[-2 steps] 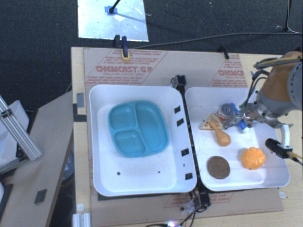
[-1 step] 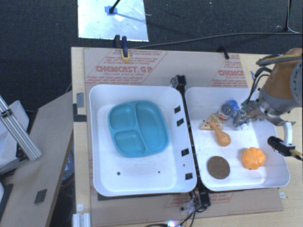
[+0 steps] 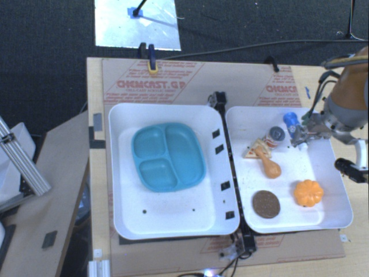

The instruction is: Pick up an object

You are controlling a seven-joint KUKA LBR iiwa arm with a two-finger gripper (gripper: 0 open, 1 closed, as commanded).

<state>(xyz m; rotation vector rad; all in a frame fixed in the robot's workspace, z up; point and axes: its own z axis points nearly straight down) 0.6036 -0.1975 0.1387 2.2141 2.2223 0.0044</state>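
Gripper (image 3: 301, 138) over right bin (image 3: 340, 212), fingers indistinct; arm (image 3: 349, 97) cropped.

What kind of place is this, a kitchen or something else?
Probably a robotics lab bench, not a kitchen: two white bins clamped on a board, toy food such as an orange pumpkin, and a robot arm reaching in.

Arm (image 3: 349, 91) cut off by the right edge, gripper (image 3: 301, 136) fingertips too small and dark to read, blue item (image 3: 290, 120) partly hidden behind the gripper, label of small jar (image 3: 276, 134) too blurred to read
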